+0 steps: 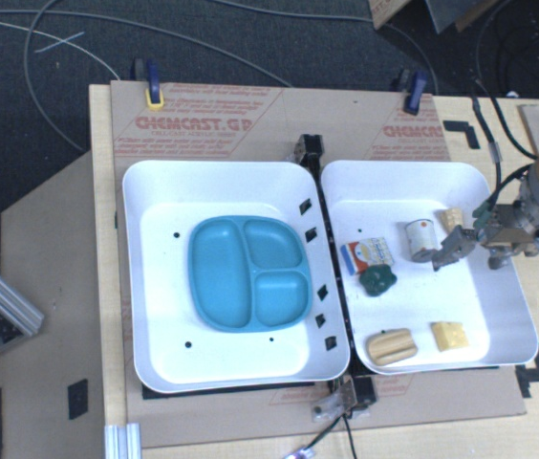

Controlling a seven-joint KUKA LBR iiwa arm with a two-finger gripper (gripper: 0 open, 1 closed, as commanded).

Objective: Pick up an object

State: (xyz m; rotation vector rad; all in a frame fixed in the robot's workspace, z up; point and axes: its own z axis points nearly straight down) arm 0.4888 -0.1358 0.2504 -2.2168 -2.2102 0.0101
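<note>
Nearest the camera, a bread roll [391, 346] and cheese-like yellow block [450, 336] lie below the hand [451, 248]. Just left of it, almost touching, stands a small white can [420, 237]; hand's spread: cannot tell.

"CHEMCAST GP" is printed in red on the brown board [193, 122] behind the left bin [145, 256], and partly repeated behind the right bin [499, 323].
</note>
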